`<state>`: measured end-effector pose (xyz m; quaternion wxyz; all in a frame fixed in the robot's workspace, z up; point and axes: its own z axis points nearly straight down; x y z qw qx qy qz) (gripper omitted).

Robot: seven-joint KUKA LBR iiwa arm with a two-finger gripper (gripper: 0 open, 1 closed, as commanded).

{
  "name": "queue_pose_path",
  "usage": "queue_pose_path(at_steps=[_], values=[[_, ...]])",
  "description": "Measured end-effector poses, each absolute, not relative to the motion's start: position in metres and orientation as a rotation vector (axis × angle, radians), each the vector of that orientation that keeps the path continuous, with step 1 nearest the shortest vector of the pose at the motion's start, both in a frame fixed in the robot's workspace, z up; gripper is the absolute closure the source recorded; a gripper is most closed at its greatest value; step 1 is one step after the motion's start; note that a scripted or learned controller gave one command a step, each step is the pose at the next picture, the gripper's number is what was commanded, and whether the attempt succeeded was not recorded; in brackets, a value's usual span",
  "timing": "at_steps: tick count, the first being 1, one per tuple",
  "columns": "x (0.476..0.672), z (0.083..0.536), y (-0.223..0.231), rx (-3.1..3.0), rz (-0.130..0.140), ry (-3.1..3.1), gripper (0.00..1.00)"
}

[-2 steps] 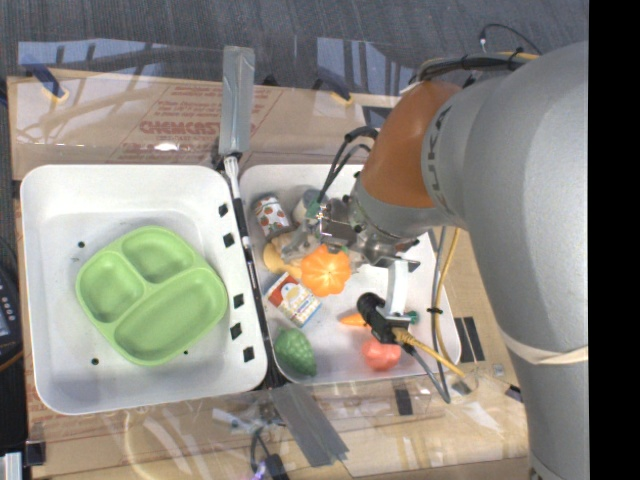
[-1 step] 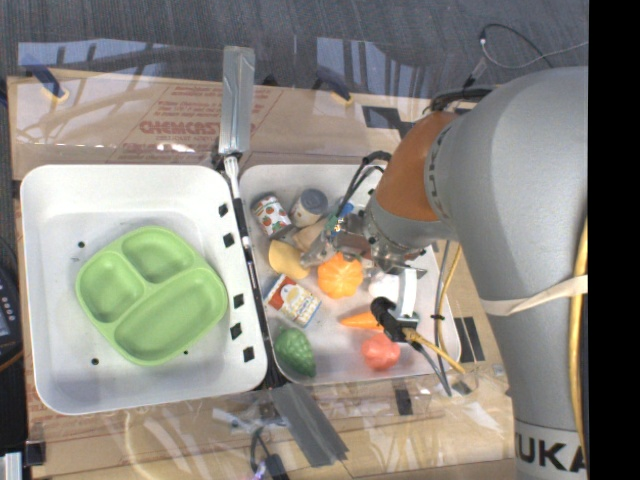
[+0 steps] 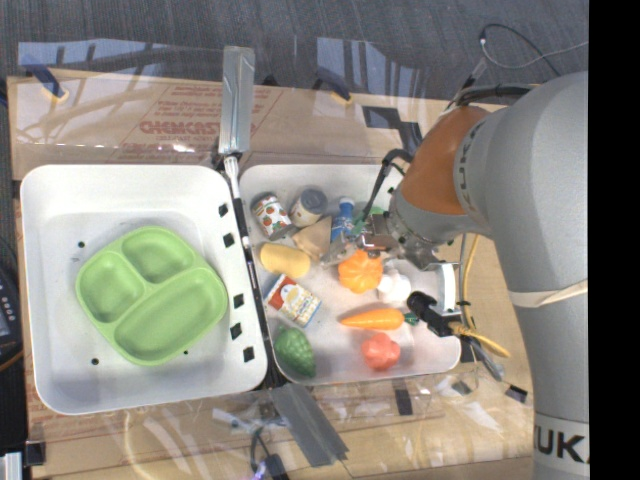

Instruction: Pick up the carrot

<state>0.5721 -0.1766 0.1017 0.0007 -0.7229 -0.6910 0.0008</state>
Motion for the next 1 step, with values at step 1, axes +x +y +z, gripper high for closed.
queue_pose_path(at_steps=[1], values=[[0.5724, 0.1109, -0.1752, -2.261, 0.004, -2.177, 1.00]])
